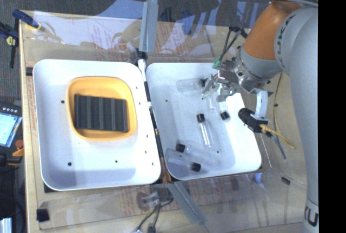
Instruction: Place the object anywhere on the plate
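A yellow plate (102,110) sits in the left white bin (54,161). Small clear tubes (205,132) with black caps lie in the right bin (246,151). The gripper (217,90) hangs over the right bin's upper part.

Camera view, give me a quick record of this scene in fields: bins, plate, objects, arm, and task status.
left bin: holds a yellow plate with a dark ribbed insert
right bin: holds several clear vials with black caps, lying scattered
vials: one mid-bin, one near the front edge, one at the back
gripper: over the back of the right bin, grasp hard to tell
arm: reaches in from the right
task status: no vial on the plate
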You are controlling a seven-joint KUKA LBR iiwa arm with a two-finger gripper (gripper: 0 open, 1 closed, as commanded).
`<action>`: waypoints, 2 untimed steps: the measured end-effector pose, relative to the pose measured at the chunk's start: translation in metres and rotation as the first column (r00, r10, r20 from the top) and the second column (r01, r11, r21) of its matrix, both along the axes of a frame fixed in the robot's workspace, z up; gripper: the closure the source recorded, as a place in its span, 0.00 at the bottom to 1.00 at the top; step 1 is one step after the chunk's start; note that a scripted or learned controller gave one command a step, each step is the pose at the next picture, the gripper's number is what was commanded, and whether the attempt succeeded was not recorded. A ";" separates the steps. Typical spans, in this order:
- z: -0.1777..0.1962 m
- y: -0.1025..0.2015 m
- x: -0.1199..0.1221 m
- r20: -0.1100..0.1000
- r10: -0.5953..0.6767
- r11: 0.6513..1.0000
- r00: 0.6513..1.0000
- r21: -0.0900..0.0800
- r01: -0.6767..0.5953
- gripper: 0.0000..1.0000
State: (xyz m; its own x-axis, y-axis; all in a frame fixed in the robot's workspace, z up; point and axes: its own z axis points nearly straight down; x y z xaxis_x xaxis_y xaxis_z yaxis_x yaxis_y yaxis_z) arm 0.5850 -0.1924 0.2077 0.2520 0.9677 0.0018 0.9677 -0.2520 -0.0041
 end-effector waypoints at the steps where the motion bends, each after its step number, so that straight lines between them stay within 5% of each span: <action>1: -0.007 0.036 -0.021 -0.004 0.216 0.976 0.976 0.001 -0.216 1.00; 2: -0.004 0.071 0.051 0.003 0.439 0.899 0.899 -0.003 -0.439 1.00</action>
